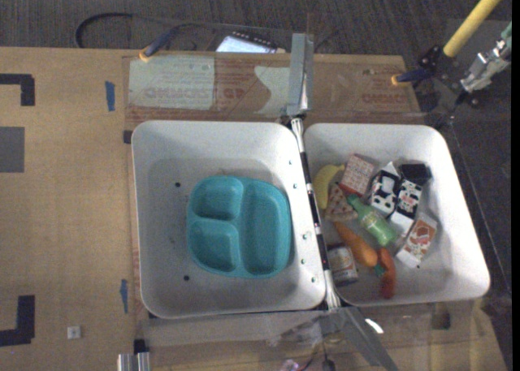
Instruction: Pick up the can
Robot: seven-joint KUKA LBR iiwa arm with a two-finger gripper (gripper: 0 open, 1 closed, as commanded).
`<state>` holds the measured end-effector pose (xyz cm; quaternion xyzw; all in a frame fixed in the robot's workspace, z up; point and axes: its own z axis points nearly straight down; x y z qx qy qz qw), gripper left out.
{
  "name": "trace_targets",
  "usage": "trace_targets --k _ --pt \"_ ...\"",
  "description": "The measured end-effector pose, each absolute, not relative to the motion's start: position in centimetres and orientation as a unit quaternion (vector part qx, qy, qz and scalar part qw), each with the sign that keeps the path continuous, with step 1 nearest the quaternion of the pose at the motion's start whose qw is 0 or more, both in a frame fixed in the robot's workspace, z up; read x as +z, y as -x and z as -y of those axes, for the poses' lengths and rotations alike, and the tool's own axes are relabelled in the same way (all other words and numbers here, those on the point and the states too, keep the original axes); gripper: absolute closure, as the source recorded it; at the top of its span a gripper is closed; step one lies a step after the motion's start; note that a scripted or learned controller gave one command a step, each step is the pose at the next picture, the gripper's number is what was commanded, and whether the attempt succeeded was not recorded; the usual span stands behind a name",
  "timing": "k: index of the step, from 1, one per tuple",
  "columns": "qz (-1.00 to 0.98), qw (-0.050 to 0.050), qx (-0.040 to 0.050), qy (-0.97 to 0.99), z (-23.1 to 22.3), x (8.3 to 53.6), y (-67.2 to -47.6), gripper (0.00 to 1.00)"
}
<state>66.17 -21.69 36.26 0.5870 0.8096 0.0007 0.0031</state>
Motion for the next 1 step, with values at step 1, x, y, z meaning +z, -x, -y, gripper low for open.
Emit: trace_targets --k 1 --pt "-0.858 0.002 0.0006 -0.513 22.29 21.25 -60.71 1.00"
